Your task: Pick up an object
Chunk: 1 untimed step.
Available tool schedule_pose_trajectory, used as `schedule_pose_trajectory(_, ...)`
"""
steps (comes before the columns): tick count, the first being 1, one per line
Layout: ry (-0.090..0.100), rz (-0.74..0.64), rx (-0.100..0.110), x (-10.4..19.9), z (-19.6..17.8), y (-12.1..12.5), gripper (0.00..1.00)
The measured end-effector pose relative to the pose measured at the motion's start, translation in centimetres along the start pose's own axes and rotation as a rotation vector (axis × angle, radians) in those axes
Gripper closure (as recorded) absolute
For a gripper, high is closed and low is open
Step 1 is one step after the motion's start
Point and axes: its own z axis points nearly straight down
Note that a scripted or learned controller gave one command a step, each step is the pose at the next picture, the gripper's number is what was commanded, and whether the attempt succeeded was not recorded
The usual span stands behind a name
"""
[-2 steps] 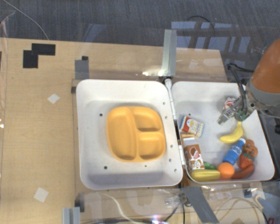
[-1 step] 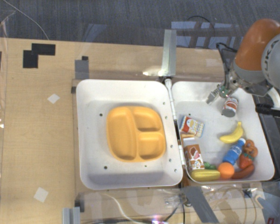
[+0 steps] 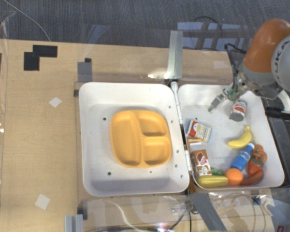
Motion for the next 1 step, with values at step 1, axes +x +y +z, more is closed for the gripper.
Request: schedule_pose_trajectory(1,-0.003,0.127,-0.003,-1.18,-4.76,-0.25,0.0)
